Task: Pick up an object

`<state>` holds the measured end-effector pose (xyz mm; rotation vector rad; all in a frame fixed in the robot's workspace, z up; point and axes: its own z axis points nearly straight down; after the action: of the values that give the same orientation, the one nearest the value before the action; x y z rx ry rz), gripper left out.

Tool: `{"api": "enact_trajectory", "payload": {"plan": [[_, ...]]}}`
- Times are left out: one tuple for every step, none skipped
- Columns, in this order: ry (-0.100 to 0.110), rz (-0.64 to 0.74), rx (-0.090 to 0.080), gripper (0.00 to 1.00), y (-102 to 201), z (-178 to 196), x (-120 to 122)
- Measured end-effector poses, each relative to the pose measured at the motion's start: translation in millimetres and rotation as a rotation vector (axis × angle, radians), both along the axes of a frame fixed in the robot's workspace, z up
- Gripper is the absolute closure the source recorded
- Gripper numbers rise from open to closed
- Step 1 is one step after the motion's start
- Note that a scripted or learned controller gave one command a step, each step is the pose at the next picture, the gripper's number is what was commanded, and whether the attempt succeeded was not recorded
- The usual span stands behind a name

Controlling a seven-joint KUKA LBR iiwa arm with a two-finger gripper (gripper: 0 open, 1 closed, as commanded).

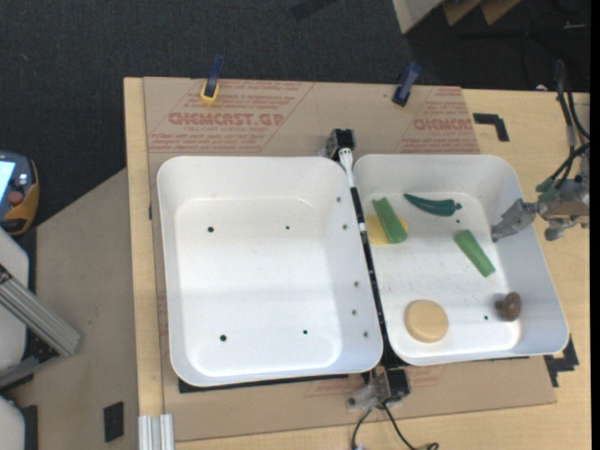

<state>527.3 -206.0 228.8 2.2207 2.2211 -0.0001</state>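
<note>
Tan round disc and brown nut-like lump at the right bin's near end, green stick mid-bin, yellow-green block and dark green pepper farther back, claw at the right rim, grip impossible to tell
</note>
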Motion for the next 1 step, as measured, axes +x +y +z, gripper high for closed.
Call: {"api": "enact_trajectory", "payload": {"plan": [[-0.019,0.002,-0.009,0.00,-19.5,172.7,26.6]]}}
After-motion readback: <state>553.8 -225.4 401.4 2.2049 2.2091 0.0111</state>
